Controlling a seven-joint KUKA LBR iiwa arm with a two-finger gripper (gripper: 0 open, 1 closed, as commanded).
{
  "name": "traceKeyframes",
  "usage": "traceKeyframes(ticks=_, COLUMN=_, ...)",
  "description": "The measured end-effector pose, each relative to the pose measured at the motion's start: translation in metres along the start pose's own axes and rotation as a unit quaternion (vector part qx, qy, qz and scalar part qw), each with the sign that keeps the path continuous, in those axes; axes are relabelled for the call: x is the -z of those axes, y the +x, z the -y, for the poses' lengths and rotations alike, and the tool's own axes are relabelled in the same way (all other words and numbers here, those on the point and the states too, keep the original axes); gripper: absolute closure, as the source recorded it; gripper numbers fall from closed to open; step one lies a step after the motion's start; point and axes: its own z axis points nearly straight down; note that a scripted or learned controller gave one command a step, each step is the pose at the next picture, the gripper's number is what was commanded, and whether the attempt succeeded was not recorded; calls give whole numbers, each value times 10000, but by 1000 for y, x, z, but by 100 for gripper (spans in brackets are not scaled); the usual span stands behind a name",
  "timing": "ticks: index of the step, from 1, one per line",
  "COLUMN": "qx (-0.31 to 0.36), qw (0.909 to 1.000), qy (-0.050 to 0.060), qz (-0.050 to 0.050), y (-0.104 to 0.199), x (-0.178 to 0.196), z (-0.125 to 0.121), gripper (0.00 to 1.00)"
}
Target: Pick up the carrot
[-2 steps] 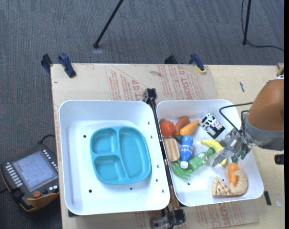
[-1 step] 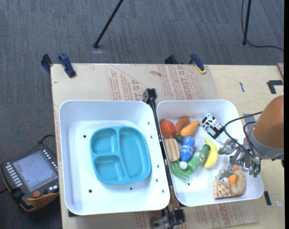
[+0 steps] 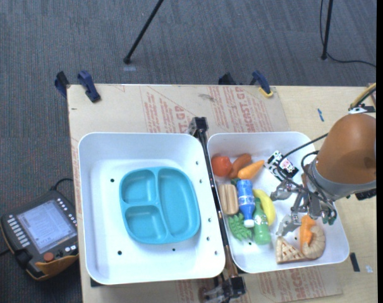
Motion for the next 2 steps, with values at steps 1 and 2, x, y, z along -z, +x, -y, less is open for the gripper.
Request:
traceKeyframes(ticks=1, qx=815, qw=9967, qy=1, qz=-4, y=24, x=0, z=-12, gripper=0)
traceKeyframes(ticks=2, qx=-120, qw=9999, qy=7, qz=-6, y=45, x=0, z=-35, gripper=0)
